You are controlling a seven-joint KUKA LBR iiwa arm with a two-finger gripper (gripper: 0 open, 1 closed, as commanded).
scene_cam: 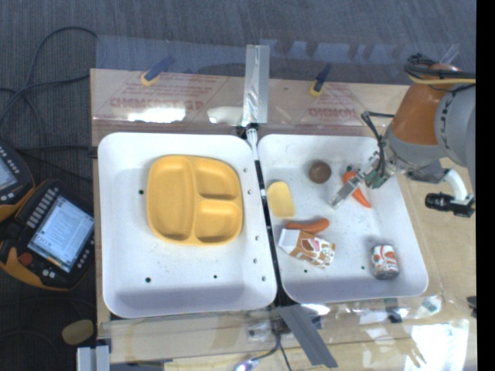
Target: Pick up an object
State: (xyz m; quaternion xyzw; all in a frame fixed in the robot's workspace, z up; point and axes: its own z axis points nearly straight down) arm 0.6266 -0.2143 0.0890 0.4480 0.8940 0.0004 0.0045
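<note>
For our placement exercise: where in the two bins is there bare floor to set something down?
Left bin: bare strip in front of the yellow tray. Right bin: patch between the carton and can, and its far left corner. Crowded around the hand, carrot and brown ball.

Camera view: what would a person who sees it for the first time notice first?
Most striking is the yellow divided tray, lying alone in the left bin. Next comes the gripper, low over the right bin, close to an orange carrot-like piece. Small things lie scattered around it: a brown ball, a pale yellow block and a can.
</note>
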